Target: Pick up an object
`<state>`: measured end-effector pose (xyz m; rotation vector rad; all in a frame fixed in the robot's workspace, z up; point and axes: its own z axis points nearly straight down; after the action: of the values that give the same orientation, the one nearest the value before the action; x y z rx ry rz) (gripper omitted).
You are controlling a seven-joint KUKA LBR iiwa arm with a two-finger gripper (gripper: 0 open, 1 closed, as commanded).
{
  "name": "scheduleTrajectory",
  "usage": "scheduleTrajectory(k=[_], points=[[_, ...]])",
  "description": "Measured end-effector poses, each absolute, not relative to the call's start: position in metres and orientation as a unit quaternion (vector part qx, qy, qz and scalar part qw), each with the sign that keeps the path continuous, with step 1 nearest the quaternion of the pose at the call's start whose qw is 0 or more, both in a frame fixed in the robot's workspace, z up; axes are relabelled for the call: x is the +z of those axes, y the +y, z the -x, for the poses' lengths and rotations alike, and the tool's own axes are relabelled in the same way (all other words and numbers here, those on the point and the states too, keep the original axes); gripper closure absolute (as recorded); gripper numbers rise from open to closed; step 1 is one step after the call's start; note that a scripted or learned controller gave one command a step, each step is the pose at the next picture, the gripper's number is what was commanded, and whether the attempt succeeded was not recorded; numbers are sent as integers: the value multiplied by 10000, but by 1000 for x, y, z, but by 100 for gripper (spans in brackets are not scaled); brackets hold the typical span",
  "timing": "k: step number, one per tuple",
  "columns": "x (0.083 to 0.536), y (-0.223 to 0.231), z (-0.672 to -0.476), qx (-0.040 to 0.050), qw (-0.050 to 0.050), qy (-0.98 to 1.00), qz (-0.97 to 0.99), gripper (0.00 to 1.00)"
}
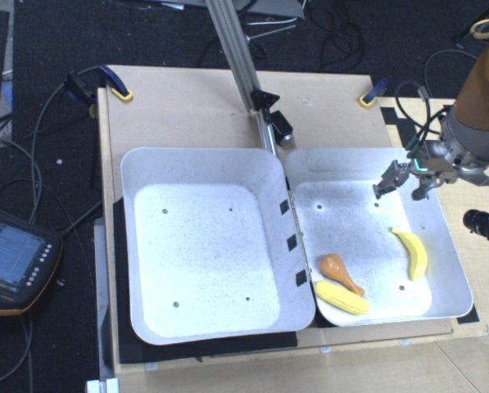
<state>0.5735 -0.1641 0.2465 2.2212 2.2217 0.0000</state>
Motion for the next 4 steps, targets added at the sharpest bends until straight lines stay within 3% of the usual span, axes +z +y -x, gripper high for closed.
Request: scheduleTrajectory(k=[1, 4], points=[[246, -164, -573, 0, 0, 7072, -7070, 0], [94, -157, -580, -10, -12, 7071, -7071, 0]])
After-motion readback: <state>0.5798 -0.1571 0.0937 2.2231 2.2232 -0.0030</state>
